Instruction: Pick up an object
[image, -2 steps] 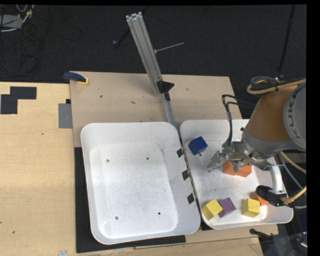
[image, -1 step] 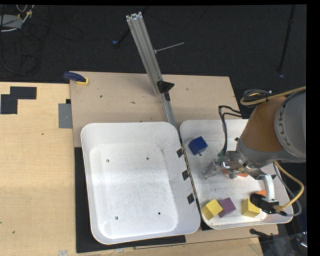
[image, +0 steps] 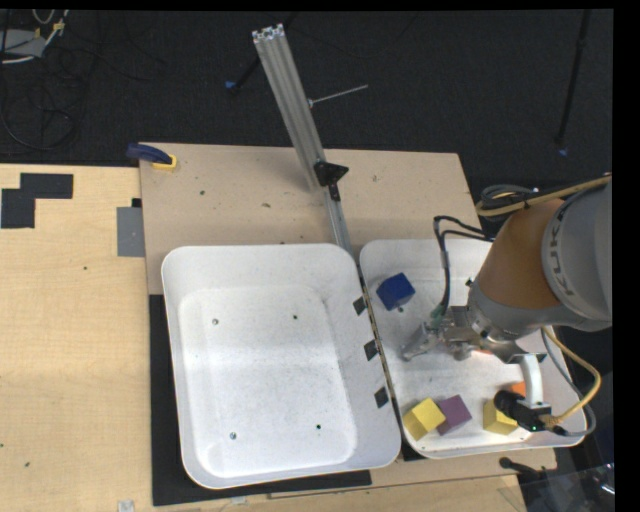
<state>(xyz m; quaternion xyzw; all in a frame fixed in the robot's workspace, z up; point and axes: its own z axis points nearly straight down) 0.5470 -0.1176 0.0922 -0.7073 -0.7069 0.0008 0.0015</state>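
1. The right bin (image: 392, 262) was my landmark; the gripper (image: 425, 342) hung low over its middle, reaching in from the bin's right side on the grey arm (image: 545, 270).
2. I could not tell whether the jaws were spread or pressed together, and nothing showed between them.
3. A blue cube (image: 396, 291) sat in the bin's upper left part, near the left wall and just up-left of the gripper, apart from it.
4. Along the bin's near edge lay a yellow block (image: 424, 417) touching a purple block (image: 454, 411), with another yellow block (image: 499, 418) further right, near the front right corner.
5. Bare floor lay between the gripper and that near row.
6. The left bin (image: 262, 360) stood edge to edge with the landmark's left wall.
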